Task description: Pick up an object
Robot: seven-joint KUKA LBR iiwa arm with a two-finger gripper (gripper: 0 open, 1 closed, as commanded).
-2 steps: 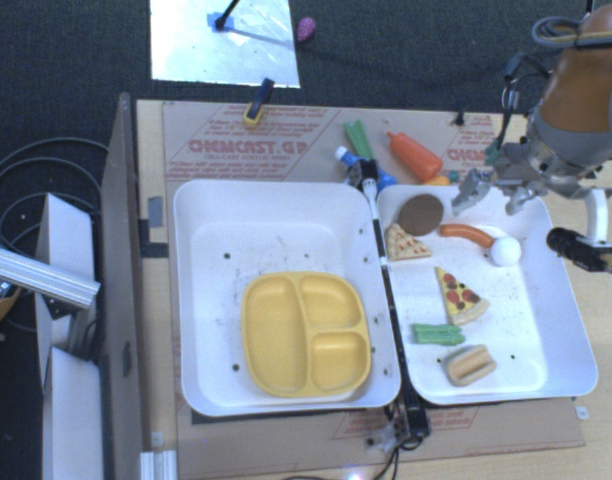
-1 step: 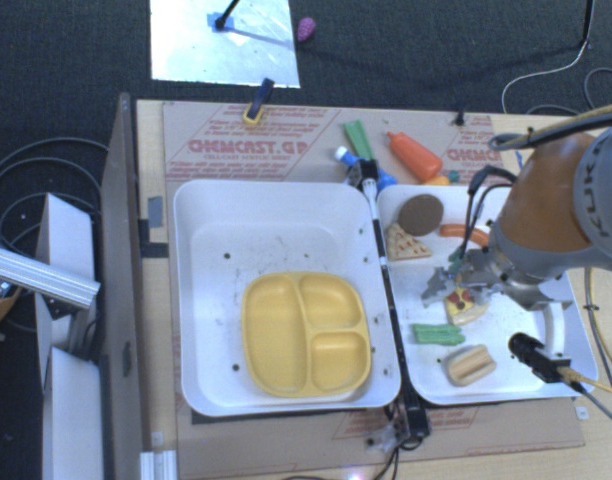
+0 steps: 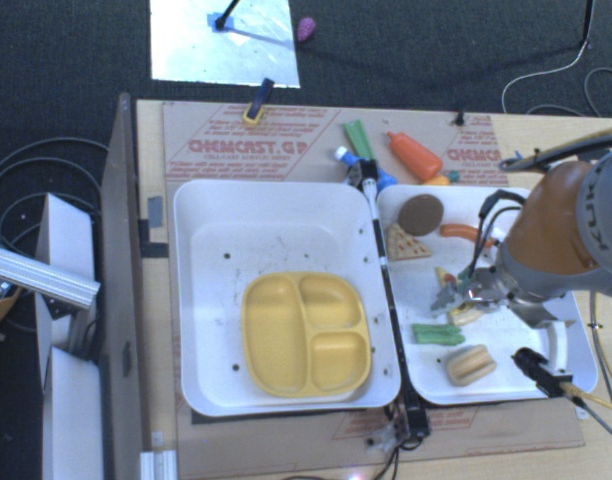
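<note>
Presently my pincer (image 3: 454, 298) hangs low over the right white bin (image 3: 586, 368), near a green strip (image 3: 438, 335); whether it grips, I cannot tell. Nothing lifted.

Bright, even light; slightly soft.

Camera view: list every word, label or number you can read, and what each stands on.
"CHEMCAST GP", red print on the brown board behind the left bin.
"CHEMC...", the same red print at the board's right end, cut off by the arm.
Smaller red lines around both: too blurred to read.
</note>
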